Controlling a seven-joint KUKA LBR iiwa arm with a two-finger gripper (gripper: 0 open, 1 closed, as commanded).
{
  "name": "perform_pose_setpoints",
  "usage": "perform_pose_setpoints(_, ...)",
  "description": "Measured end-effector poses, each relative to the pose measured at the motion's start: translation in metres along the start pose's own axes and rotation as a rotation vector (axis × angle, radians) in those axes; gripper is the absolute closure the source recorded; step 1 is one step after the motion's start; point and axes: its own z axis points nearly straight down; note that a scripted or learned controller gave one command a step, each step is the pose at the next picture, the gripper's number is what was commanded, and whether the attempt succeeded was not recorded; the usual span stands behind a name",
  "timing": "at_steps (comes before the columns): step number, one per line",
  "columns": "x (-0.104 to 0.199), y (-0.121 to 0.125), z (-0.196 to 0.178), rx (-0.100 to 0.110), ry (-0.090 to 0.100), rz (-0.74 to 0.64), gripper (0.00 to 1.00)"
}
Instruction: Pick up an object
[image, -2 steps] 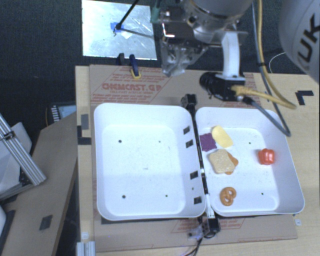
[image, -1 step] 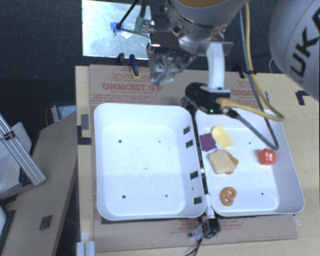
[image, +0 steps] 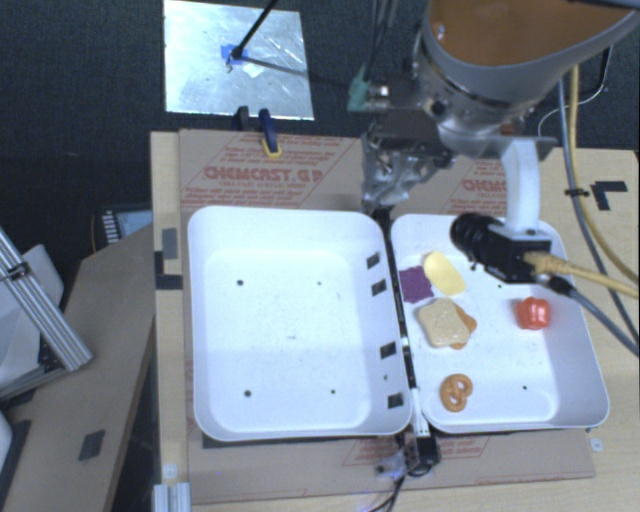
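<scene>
One gripper (image: 382, 198) is seen at the far side of the bench (image: 115, 330), hung over the far rims of the two bins where they meet. Whether the claw is open or closed cannot be told, as it is viewed from above and is blurred. Nothing is seen held in it.

Five small objects are found in the right bin (image: 575, 385), all of them apart from the claw. Nearest to it, a purple piece (image: 414, 284) is laid flat close to the bin's left wall, and a yellow piece (image: 444, 273) is set just beside it on its right, the two touching or nearly so. A tan toast-shaped slice (image: 445, 324) is placed just nearer the camera than these. A red piece (image: 532, 313) is seen farther right, well apart from the slice. A pretzel-shaped piece (image: 456, 391) is laid near the front rim, below the slice.

The left bin (image: 280, 330) is joined to the right one along a line of dark clips. Both bins are rested on a cardboard sheet (image: 260, 172) printed with red lettering. A blue and yellow clamp (image: 268, 135) is fixed at the sheet's far edge, and a silvery panel (image: 238, 60) is seen beyond it.
</scene>
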Motion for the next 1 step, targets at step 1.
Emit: perform_pose_setpoints(1,0.0467,0.0768,0.0006,-0.005,0.002,-0.008,1.0)
